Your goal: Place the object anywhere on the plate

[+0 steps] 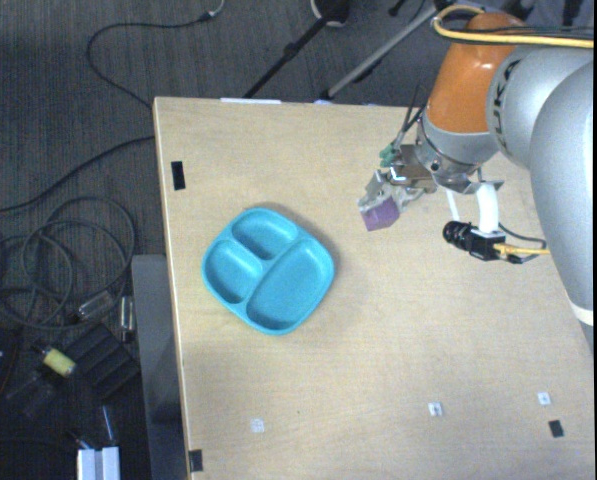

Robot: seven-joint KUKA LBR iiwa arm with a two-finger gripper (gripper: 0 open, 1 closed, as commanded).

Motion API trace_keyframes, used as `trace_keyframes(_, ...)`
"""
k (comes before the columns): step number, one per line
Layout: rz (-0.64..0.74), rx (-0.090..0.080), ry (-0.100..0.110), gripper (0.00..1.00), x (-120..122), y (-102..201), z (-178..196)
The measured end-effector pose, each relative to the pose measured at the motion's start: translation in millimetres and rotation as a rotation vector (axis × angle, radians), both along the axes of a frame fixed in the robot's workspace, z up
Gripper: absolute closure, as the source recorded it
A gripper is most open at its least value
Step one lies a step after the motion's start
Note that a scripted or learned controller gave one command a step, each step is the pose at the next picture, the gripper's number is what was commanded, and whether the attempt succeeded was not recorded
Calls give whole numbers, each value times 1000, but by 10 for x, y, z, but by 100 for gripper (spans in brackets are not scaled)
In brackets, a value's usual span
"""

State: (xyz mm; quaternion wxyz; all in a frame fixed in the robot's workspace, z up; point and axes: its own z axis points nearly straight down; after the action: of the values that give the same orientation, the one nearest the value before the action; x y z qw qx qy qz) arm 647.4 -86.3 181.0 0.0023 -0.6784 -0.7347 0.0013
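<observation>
1. Gripper (386, 193) sits at the end of the grey arm (548, 138), below the orange band (468, 88), over the tan bench top (398, 368).
2. A small purple object (381, 215) is at the fingertips, its top apparently pinched between them; the fingers look closed on it, though the detail is small.
3. Whether the object's underside touches the bench or hangs just above it cannot be told.
4. Blue plate (269, 270), with three compartments, lies to the gripper's lower left, well apart from it and from the object.
5. A black connector with a yellow-tipped cable (475, 239) hangs just right of the gripper, below the wrist.
</observation>
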Motion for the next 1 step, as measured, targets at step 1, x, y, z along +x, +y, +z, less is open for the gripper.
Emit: trace_keyframes(1,-220,-2,2,100,-322,866,-5)
